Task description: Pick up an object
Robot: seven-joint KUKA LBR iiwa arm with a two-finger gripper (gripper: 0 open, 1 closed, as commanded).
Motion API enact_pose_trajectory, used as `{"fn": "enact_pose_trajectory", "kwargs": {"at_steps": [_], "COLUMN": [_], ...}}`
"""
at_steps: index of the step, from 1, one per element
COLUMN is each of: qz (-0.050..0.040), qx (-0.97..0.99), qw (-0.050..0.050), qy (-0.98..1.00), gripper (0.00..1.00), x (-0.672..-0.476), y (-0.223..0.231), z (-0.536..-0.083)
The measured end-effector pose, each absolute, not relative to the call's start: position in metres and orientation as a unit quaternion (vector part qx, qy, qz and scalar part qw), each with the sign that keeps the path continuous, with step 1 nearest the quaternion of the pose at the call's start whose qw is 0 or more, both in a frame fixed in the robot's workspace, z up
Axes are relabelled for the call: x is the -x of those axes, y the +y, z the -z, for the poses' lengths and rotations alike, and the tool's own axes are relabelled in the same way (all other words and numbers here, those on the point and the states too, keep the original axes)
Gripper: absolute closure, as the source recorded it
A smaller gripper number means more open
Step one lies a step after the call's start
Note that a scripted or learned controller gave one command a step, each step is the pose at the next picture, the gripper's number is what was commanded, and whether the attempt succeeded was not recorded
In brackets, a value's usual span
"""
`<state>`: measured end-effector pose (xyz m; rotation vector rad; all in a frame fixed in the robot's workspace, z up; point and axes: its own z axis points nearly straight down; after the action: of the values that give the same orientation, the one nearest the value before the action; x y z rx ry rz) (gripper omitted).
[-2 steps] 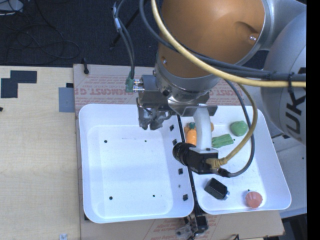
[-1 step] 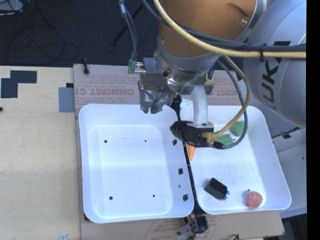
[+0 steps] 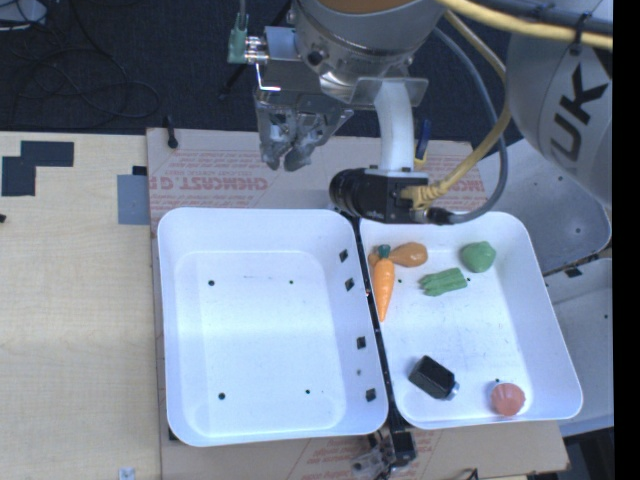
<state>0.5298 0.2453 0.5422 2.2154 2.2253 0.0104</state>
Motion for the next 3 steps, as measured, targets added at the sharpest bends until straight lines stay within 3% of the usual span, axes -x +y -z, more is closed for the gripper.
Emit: {"fn": "enact_pose_trajectory", "kwargs": {"at_steps": [1, 2, 3], "qz": [0.0024, 0.0042, 0.0047], "qx": [-0.706, -0.705, -0.705], "qw": [-0.001, -0.002, -0.002], "qy": [0.708, 0.709, 0.709], "gripper": [0.00, 1.00, 0.00], "x": [-0.5296, -0.5296, -0.5294], "y": [0.2442, 0.2450, 0.2452], "z": [-0.5363, -0.5457, -0.5453]}}
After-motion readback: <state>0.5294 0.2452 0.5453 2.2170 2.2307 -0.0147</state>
